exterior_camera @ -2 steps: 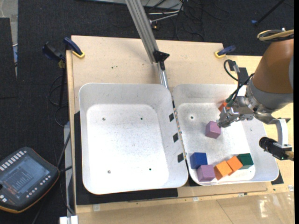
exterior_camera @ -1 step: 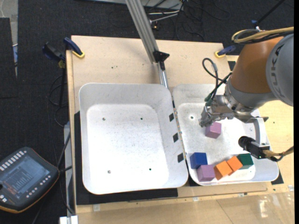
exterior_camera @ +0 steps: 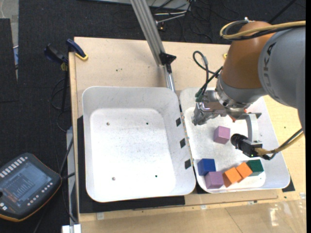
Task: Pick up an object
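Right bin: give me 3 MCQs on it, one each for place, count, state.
1. Where does the blue cube lie?
A. left bin
B. right bin
C. bare bench

2. How many purple cubes are in the right bin?
A. one
B. two
C. four

3. How does the purple cube nearest the end effector stand?
A. apart from the other cubes
B. stacked on the green cube
C. outside the bins

Answers:
1 B: it sits near the right bin's front edge.
2 B: one mid-bin, another beside the orange cube.
3 A: white bin floor shows all round it; the green cube lies nearer the front.
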`<move>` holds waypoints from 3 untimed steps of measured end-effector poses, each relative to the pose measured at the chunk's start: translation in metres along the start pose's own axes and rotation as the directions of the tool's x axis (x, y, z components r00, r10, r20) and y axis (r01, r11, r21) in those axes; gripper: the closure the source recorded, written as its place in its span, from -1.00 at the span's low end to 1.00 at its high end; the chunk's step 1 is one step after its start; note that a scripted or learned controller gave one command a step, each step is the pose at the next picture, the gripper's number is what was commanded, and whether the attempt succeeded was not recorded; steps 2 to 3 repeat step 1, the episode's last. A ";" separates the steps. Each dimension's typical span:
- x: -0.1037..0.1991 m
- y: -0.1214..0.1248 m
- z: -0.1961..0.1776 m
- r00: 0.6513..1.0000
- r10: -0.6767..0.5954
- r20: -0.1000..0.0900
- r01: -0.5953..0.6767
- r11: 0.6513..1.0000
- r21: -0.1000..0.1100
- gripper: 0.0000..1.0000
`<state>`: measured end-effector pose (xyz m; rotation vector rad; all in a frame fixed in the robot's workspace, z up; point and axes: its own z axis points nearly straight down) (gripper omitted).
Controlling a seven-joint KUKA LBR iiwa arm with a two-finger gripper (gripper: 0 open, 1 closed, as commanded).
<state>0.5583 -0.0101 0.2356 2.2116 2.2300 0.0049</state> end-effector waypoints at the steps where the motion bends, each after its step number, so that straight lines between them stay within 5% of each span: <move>1: 0.053 0.021 -0.008 1.000 0.000 0.000 0.000 1.000 0.000 1.00; 3: 0.053 0.021 -0.008 1.000 0.000 0.000 0.000 1.000 0.000 1.00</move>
